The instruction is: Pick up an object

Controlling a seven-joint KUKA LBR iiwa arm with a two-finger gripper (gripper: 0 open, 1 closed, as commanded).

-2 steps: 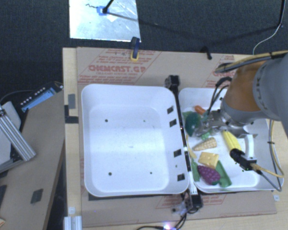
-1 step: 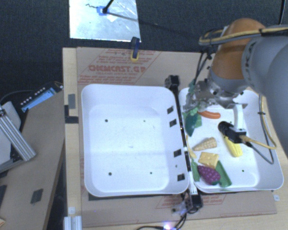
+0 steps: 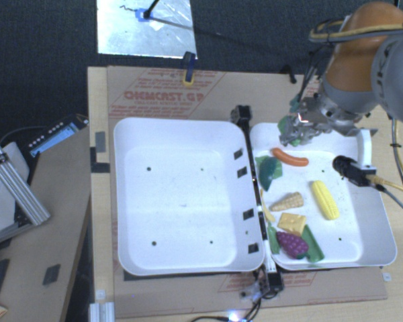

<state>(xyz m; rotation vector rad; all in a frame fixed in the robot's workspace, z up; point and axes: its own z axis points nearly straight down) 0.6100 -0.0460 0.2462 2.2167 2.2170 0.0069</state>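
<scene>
The right bin [image 3: 373, 247] holds several toy foods. An orange-red sausage [image 3: 290, 157] lies near its back left. A dark green piece [image 3: 269, 171] sits by the left wall. Further forward are a yellow corn cob [image 3: 326, 200], a tan cone [image 3: 287, 201], a yellow cheese wedge [image 3: 292, 222], purple grapes [image 3: 292, 245] and a green pod [image 3: 314, 243]. My gripper [image 3: 293, 131] hangs over the bin's back left corner, just behind the sausage. The wrist hides its tip, and I cannot make out anything held in it.
The left bin [image 3: 181, 193] lies beside the right one, with black clips [image 3: 245, 173] along the shared wall. A black fitting [image 3: 352, 170] on a cable sits over the right bin's back right. A yellow clamp [image 3: 188, 69] stands behind the bins.
</scene>
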